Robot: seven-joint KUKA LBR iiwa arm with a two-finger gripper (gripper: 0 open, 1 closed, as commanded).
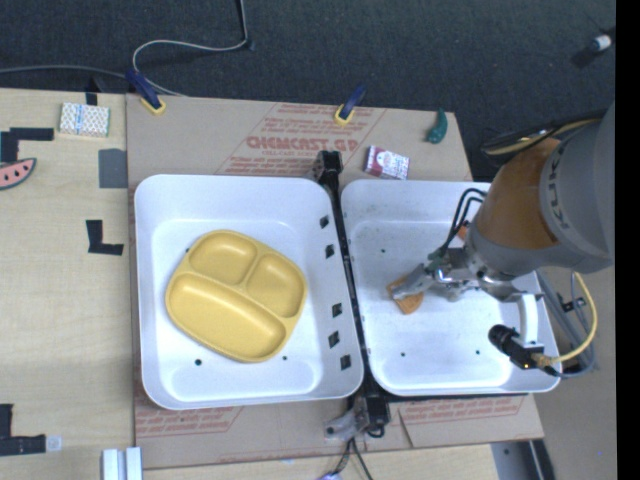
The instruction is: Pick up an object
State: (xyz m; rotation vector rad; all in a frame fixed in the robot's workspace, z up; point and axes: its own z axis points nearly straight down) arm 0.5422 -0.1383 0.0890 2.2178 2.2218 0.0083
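Observation:
A small orange-brown object (pixel 407 297) lies in the right bin (pixel 400 363), a little left of its middle. My gripper (pixel 432 277) is down in that bin with its tip right against the object's right side. The grey arm with the orange band (pixel 520 208) comes in from the right above it. A yellow divided tray (pixel 236 294) rests in the left bin (pixel 165 368).
A small red-and-white packet (pixel 385 162) lies on the cardboard behind the right bin. Yellow clamps (pixel 350 108) hold the cardboard's far edge. Black clips (pixel 335 311) mark the wall between the bins. A cable (pixel 575 343) loops off the arm at the right.

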